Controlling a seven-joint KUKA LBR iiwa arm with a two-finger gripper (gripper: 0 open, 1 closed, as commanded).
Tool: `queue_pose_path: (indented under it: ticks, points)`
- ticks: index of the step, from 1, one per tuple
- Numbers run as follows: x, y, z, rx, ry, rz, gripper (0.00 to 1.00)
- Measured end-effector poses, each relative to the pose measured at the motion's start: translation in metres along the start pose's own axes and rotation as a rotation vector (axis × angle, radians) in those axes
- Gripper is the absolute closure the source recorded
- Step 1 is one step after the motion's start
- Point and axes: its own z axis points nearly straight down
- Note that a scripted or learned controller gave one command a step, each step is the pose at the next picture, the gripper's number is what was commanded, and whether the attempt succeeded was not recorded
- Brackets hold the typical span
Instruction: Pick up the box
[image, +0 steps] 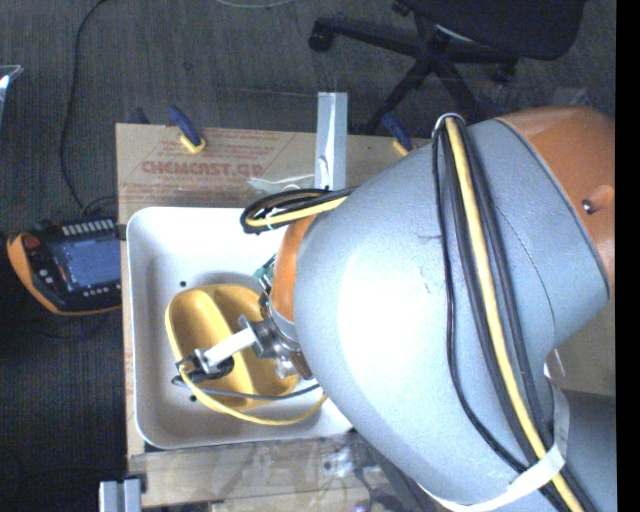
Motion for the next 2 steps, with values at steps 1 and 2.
queue_pose_path:
  ticks: [1, 2]
  points:
    - [-0.014, 0.029, 0.000, 0.015, 0.005, 0.090, 1.00]
    - [-0.010, 0.016, 0.001, 0.008, -0.001, 0.187, 1.00]
